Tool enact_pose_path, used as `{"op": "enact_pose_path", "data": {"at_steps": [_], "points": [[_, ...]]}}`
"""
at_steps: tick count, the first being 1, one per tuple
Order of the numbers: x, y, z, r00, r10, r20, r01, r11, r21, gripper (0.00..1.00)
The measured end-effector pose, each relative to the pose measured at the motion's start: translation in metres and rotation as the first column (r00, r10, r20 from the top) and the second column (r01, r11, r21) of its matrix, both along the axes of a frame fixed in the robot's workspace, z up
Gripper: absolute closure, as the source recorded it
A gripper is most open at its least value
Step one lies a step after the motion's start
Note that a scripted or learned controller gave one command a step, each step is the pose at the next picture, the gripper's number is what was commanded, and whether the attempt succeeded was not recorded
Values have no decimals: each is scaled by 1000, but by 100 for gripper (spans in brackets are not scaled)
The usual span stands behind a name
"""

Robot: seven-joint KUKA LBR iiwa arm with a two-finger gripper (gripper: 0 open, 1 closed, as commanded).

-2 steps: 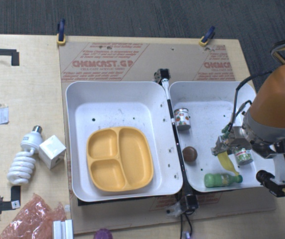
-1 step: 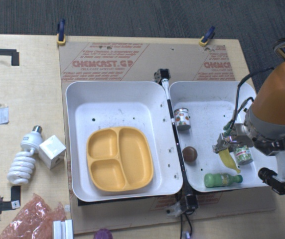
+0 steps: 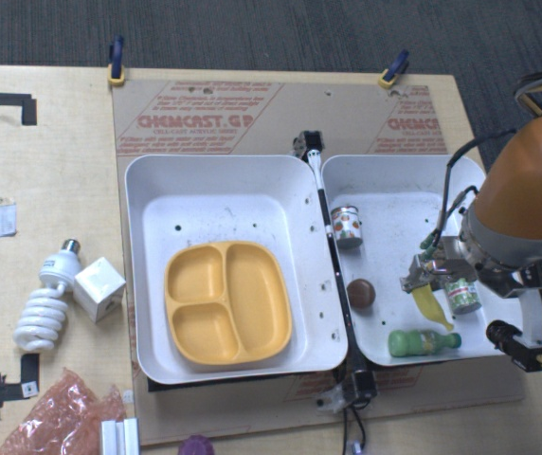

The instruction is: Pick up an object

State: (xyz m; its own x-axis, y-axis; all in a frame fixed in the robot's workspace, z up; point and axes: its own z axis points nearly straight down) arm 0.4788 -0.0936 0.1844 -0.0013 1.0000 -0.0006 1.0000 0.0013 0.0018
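Arm: a grey KUKA arm with an orange band is reaching in from the right, over the right bin (image 3: 385,173).
Gripper (image 3: 426,281): it is hanging low in the right half of the right bin, just over the upper end of the banana; whether its fingers are spread or pressed together cannot be told from this view.
Banana (image 3: 430,305): a small yellow piece is lying at a slant under the gripper, and contact with it is not clear.
Small jar (image 3: 462,296): a green-lidded container is sitting just beside the banana on its right.
Green bottle (image 3: 424,341): it is lying on its side near the front wall of the right bin, just below the banana.
Can (image 3: 346,226): it is standing close to the left wall of the right bin.
Brown ball (image 3: 361,294): it is resting below the can, well apart from the gripper.
Left bin (image 3: 148,197): it is holding a yellow divided plate (image 3: 227,302).
Bench, left side: a spiral light bulb (image 3: 45,301) is lying beside a white cube (image 3: 99,287).
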Motion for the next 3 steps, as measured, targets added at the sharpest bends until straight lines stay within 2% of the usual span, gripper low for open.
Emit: {"op": "enact_pose_path", "data": {"at_steps": [1,2,3], "points": [[0,2,8,1000,0,1,0,1000,0,100],[-1,-12,-7,1000,-2,-3,2,1000,0,100],[5,-2,-2,1000,0,-2,0,1000,0,100]]}}
